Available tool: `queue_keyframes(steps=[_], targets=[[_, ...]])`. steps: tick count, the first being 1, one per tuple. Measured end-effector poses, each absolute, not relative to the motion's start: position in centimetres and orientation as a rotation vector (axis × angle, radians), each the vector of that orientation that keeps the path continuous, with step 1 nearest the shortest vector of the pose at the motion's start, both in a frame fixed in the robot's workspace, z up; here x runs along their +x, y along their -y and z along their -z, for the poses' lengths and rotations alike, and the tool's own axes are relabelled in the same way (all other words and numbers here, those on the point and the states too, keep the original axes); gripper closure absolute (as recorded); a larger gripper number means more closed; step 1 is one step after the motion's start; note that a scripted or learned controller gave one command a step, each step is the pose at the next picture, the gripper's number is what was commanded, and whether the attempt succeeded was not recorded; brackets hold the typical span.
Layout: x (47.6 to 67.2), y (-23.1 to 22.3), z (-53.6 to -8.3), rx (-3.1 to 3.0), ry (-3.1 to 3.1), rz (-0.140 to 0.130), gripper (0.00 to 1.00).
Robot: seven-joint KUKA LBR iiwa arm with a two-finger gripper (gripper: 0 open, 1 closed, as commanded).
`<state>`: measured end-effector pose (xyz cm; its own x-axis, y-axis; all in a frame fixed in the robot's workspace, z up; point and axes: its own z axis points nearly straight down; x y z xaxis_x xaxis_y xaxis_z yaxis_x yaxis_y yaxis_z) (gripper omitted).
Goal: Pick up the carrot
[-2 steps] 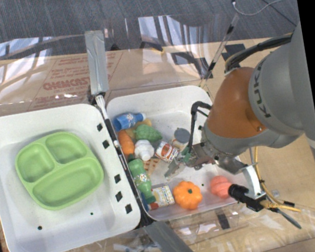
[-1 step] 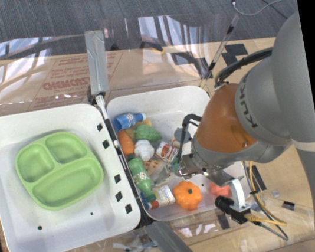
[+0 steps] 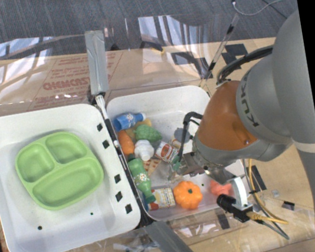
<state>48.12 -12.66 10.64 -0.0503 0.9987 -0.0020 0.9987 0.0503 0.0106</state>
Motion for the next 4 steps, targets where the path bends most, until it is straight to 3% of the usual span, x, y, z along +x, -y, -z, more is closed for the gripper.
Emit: queue_keyframes(steps=[1,2,3,4], targets=[[48.1,12.6,-10.6,2.159,-2.271,-0.009,0.0],[47.6,18.4,-13.6,2.302,-2.142,0.003,0.0],[47.6,13.5,-9.1,2.578,-1.8,0.003,0.0],[48.3,16.0,-16.9,2.884,-1.256,0.002,0.0]])
